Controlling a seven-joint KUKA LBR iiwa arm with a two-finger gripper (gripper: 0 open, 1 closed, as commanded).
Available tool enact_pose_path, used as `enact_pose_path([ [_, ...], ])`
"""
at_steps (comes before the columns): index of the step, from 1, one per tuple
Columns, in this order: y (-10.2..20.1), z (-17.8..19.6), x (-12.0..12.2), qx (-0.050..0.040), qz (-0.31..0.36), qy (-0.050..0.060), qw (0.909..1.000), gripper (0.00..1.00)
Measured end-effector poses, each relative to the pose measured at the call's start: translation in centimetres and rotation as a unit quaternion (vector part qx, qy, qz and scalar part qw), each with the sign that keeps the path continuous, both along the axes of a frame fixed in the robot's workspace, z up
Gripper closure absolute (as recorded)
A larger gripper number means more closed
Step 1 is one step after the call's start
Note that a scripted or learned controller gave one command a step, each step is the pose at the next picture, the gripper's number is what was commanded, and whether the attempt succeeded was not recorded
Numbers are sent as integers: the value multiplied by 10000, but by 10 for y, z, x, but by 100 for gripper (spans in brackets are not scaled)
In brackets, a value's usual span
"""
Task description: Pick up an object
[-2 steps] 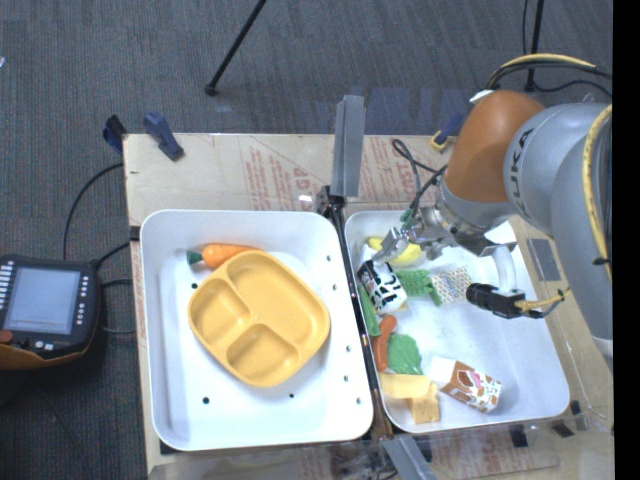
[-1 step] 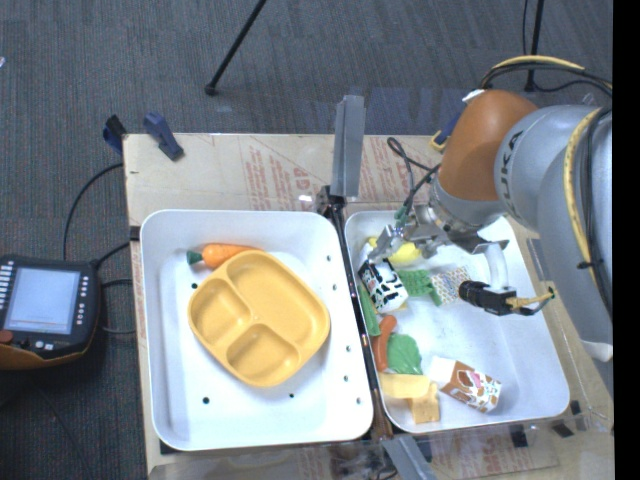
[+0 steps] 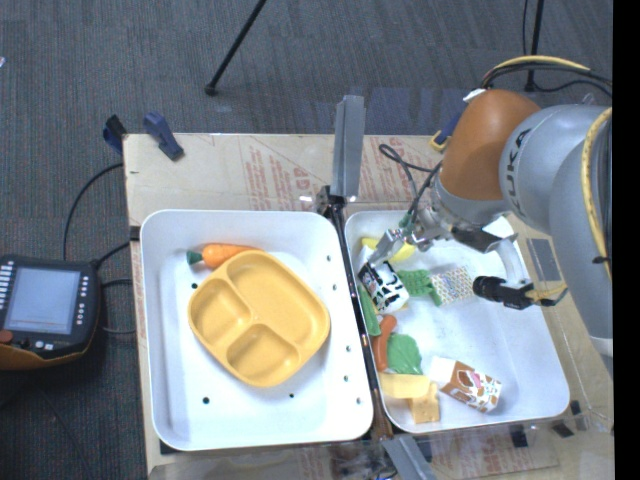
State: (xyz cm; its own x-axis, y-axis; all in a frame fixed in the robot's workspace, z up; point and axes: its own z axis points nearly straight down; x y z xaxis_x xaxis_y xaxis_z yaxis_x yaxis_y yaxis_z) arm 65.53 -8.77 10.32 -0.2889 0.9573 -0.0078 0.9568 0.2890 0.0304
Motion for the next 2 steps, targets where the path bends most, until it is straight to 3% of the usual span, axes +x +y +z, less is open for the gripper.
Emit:
enact_pose_path([
  [1,0,8,1,16,-14,2,10000,100],
  [2,0,7,1,17,-20,11,10000,0],
])
